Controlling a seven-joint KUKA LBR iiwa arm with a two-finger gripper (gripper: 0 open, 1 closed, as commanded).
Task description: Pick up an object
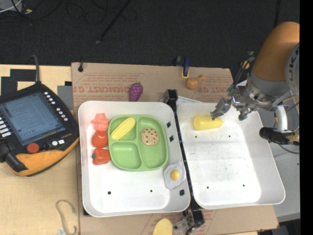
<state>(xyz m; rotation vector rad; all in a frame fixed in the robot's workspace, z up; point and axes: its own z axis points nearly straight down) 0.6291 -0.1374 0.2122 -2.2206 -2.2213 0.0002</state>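
Gripper [229, 109] poised at the yellow block [207, 123] in the right bin [274, 180].

The yellow block is found at about eleven o'clock in the right bin, a short, rounded, butter-coloured bar lying flat with its long side across the view. The jaws are seen spread apart, one finger [217, 111] at the block's two o'clock corner; nothing is held between them. A miss could be caused by this offset: if the jaws were closed from here, the block could be nudged toward nine o'clock or pinched by one corner and dropped. Its smooth rounded surface could also let it slip.
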